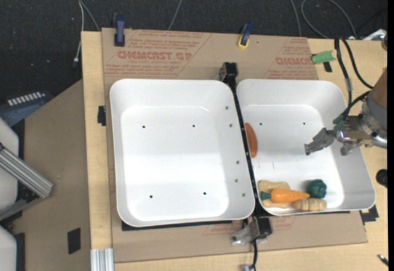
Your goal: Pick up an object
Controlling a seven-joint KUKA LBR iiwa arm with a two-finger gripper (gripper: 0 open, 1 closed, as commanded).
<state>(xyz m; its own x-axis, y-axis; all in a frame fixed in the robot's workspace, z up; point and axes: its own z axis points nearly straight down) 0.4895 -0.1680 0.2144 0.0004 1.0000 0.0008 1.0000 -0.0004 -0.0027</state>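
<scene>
My gripper (329,148) hangs over the right side of the right bin (289,94), open, with nothing between its fingers. Along that bin's left wall lies an orange sausage-shaped piece (251,139). An orange carrot (288,196) rests at the bin's front edge. A tan piece (269,186) sits behind the carrot and another tan piece (311,204) lies in front of it. A dark green lump (317,188) is just right of them, below and slightly left of the gripper.
The left bin (123,159) sits beside the right one on a cardboard sheet (160,54). Black clips (229,71) hold the bins where they meet. Clamps (119,29) and cables run along the bench's far edge.
</scene>
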